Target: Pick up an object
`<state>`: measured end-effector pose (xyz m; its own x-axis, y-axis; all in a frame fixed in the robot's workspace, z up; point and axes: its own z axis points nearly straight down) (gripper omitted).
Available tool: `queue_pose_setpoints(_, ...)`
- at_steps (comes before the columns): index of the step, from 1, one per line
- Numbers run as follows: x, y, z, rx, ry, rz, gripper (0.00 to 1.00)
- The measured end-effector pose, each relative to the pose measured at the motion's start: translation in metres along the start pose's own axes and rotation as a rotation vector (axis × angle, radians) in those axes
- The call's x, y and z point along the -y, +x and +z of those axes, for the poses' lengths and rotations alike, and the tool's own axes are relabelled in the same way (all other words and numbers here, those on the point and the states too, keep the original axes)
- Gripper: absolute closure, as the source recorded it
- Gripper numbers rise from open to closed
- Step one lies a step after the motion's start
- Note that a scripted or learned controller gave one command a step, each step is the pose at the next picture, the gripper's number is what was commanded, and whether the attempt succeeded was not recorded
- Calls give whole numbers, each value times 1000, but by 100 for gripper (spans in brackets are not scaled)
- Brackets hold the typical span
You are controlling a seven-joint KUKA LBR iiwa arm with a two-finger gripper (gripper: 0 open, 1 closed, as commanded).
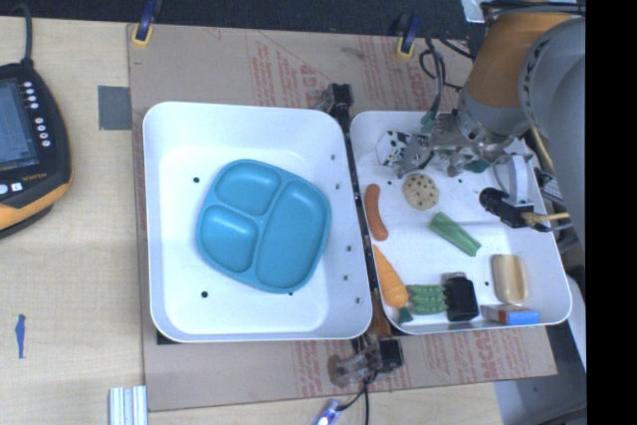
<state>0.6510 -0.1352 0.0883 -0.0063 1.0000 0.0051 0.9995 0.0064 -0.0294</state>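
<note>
At the far left edge of the bench lies a black-and-orange pendant [25, 149], screen up. The left bin [159, 214] holds a blue divided plate [264, 226], set flat near the middle. In the right bin [557, 299] the toys are scattered: a reddish sausage [375, 211] by the left wall, its long axis running almost straight up and down the view; below it a carrot [390, 280], slanting down to the right with its thick end near the bottom wall; a round spotted cookie [421, 191]; a green stick [455, 234], long axis tilted down to the right. Along the bottom wall sit a green block [426, 299], a black piece [460, 298] and a tan loaf [508, 278]. The gripper [438, 152] hovers at the bin's top, just above the cookie — whether it is spread or pressed together, I cannot tell.
</note>
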Motion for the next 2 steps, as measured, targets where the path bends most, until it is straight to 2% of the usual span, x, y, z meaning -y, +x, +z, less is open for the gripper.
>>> queue_pose_setpoints(2, 0, 20, -6, 7, -4, 1, 0)
